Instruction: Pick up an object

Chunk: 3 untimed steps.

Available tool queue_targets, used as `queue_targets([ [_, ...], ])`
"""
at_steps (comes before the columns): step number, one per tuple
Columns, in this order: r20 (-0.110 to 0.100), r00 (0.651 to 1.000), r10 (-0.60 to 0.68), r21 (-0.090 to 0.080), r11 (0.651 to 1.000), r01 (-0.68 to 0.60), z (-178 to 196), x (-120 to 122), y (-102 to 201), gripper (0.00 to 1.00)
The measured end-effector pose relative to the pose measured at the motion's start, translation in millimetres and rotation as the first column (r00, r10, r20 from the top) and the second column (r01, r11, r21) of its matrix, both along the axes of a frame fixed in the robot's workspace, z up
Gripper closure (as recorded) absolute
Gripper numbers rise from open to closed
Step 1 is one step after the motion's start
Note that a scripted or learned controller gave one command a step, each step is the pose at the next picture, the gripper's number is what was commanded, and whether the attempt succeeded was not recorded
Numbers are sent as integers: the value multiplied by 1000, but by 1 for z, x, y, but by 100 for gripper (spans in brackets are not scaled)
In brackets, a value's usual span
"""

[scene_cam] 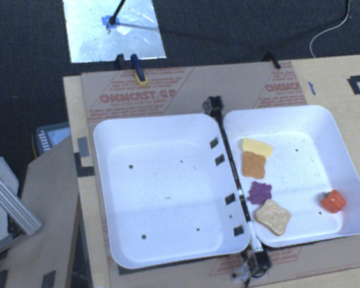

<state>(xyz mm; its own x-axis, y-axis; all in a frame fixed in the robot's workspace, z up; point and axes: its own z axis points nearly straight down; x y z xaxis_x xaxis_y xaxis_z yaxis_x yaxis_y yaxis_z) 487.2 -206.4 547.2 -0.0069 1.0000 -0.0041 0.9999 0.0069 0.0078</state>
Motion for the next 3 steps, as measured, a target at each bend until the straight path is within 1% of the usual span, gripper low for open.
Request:
queue_targets([
  [1,-9,1000,5,6,1000,-5,-47,0,76,100],
  [2,-10,1000,7,6,1000,-6,-102,0,157,100],
  [3,-6,1000,7,7,1000,-7,-103,-1,246,100],
])
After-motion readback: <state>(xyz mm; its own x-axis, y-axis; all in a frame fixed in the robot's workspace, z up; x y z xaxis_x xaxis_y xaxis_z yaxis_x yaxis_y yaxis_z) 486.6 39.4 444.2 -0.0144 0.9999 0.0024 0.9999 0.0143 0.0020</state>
